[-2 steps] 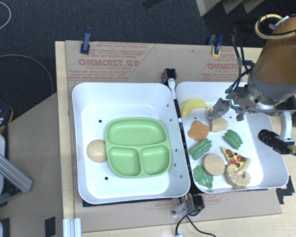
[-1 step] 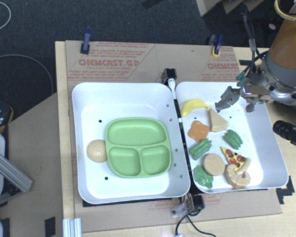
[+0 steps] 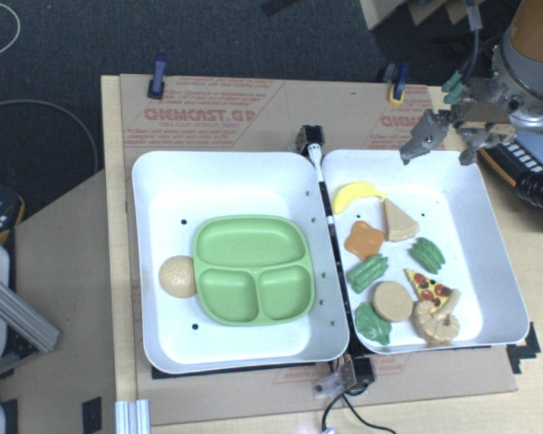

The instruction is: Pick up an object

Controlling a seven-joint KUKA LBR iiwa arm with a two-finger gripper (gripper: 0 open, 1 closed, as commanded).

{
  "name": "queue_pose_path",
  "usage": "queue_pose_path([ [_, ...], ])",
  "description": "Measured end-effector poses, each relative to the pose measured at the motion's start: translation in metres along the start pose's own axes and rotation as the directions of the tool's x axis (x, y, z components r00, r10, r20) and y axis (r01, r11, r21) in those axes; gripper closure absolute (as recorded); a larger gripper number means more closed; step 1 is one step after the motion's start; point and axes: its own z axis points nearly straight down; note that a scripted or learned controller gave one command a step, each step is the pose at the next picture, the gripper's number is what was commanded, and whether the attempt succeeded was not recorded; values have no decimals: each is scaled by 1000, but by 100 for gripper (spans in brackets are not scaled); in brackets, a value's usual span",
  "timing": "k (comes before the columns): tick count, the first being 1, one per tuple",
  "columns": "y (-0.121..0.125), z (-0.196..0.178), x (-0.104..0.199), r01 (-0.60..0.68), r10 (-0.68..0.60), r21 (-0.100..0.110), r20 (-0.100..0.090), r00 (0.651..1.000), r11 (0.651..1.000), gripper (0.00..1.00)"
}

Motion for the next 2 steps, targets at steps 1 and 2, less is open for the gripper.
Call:
queue_pose_path([
  [1, 2, -103, 47, 2, -2, -3, -2, 1000, 1000, 0],
  [2, -32, -148, 179, 13, -13, 5, -7, 1000, 1000, 0],
])
